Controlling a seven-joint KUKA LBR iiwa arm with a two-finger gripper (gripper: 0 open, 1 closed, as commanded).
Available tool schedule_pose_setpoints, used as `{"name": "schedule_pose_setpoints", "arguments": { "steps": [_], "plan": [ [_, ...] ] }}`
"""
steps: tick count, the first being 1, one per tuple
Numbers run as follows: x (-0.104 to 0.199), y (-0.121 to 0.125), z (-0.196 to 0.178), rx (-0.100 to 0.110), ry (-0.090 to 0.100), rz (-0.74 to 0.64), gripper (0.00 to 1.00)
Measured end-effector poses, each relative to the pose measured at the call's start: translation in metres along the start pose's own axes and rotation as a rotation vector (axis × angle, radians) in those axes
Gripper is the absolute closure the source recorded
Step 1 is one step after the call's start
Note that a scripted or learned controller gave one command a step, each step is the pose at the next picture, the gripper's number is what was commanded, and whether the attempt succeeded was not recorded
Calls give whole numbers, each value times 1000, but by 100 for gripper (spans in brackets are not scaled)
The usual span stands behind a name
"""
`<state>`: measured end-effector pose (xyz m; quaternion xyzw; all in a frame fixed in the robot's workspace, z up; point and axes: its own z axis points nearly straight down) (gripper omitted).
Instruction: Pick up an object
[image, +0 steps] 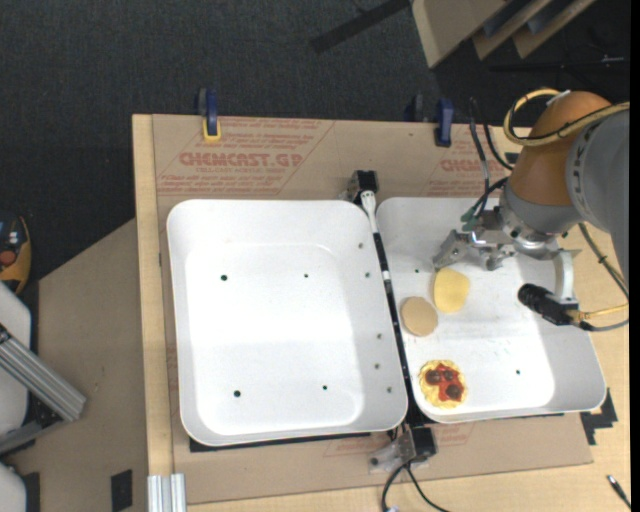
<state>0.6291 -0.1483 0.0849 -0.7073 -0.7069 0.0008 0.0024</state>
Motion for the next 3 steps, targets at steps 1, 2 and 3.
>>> {"name": "schedule_pose_setpoints", "arguments": {
  "steps": [1,2,3],
  "plan": [
    [17,39,-1,-9,-4,-4,0],
    [-10,29,0,-4,-3,2,0],
    [18,-23,0,2,1,0,0]
  ]
}}
